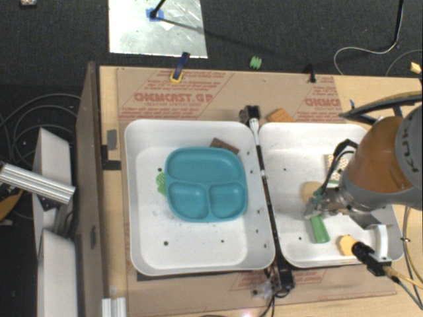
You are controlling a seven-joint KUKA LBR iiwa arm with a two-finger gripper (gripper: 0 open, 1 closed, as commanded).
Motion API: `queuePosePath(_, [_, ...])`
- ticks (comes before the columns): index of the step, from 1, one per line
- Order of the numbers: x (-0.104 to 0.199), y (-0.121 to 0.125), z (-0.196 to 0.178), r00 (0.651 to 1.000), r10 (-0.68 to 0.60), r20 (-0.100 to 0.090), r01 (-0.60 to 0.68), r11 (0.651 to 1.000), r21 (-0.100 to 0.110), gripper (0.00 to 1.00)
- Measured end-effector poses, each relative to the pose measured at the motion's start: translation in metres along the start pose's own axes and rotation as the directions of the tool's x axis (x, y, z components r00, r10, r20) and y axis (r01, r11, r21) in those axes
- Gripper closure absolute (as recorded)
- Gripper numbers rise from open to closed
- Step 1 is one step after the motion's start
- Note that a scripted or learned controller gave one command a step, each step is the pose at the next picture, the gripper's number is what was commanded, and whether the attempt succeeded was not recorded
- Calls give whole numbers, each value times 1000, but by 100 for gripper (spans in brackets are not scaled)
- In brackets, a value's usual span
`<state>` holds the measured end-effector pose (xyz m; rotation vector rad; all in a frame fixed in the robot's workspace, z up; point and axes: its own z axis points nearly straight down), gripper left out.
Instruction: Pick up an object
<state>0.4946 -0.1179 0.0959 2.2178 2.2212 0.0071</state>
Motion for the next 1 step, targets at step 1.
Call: queuePosePath(1, [85,56,-94,1000,-13,-2,13,1000,-9,100])
